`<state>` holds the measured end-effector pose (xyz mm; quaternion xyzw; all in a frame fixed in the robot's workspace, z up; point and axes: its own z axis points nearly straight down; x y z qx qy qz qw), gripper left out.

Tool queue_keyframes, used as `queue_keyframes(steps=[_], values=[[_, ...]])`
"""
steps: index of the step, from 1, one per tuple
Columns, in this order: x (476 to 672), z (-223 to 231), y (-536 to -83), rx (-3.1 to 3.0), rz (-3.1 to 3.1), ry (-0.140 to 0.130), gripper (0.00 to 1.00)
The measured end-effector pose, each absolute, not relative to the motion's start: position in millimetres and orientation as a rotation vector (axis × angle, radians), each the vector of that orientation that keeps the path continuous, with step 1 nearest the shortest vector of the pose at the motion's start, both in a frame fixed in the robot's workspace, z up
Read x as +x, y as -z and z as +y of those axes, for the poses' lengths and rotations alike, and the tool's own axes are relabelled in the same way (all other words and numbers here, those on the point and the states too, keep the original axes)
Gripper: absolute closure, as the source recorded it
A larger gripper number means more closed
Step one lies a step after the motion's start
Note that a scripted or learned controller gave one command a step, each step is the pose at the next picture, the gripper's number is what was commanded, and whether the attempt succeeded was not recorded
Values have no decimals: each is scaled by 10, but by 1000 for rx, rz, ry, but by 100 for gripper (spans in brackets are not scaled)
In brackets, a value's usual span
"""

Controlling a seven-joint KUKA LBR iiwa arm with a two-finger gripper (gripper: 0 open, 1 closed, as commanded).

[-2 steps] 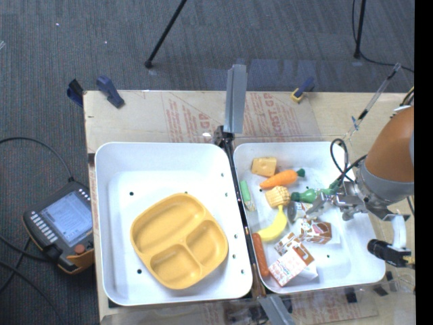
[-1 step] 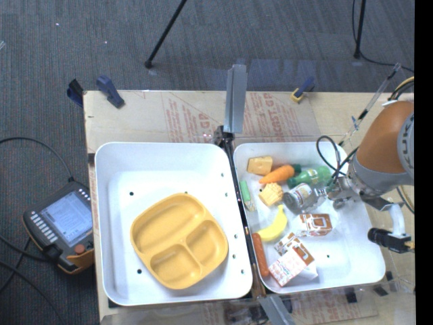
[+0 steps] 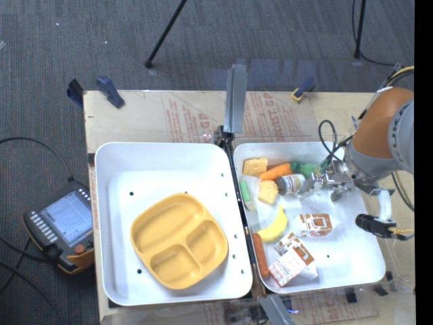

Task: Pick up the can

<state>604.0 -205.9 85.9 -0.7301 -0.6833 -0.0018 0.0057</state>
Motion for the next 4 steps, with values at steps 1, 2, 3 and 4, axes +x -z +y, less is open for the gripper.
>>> queue_keyframes(steps=[1, 2, 3, 4], values=[[5307, -1831, -865, -2533, -1849, -3, 0], [5302, -1832, -950, -2532, -1844, -4, 100], [5302, -1831, -950, -2532, -1843, -4, 0], [5301, -1824, -1036, -2528, -1841, -5, 100]])
